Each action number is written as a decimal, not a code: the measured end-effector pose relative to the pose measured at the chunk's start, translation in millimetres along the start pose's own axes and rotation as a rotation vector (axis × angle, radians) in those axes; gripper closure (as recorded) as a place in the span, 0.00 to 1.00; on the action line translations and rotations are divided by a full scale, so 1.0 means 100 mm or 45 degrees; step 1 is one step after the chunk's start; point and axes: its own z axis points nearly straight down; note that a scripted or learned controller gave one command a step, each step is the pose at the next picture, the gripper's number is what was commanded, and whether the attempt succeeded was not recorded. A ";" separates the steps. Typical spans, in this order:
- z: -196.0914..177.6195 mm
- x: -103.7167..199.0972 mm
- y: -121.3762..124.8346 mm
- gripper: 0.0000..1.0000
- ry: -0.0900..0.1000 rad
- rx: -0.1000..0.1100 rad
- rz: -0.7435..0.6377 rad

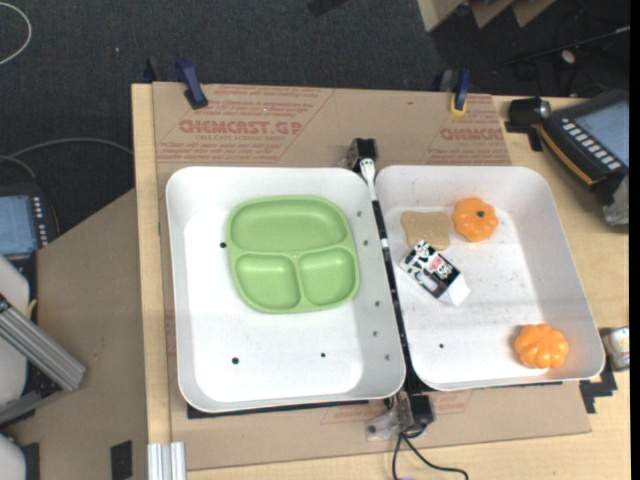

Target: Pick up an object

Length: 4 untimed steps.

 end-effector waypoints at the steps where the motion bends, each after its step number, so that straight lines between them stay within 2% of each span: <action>1: -0.44 0.01 0.03 1.00 0.007 0.015 0.000; 2: -0.77 0.01 0.24 1.00 0.007 0.017 0.000; 4: -1.57 0.00 -0.02 1.00 0.007 0.016 0.002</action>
